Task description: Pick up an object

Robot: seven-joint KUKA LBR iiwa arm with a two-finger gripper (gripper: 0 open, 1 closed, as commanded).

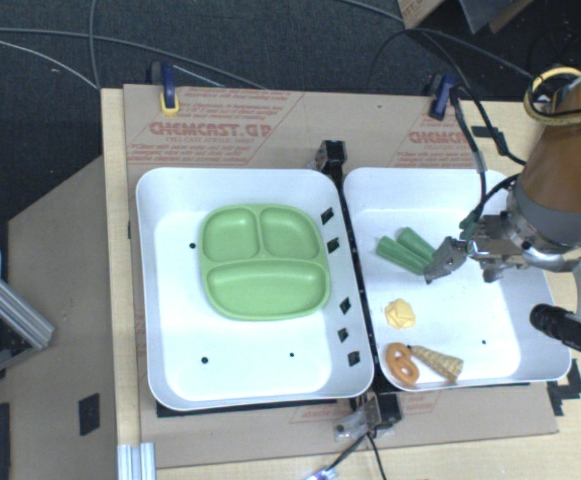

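In the right bin point(490, 193) lie a green pod-like piece point(402, 250), a small yellow item point(400, 314), an orange ring point(402, 365) and a tan cone point(440, 362). My gripper point(467, 266) hangs over this bin, just right of the green piece. Its fingers point(440, 264) are spread open with nothing between them; the left fingertip is close to the green piece's right end. Whether it touches I cannot tell.
The left bin point(170, 268) holds a green divided plate point(264, 262). A black divider with clips point(342, 258) runs between the bins. The grey arm and orange band point(565, 168) cover the right bin's far right side.
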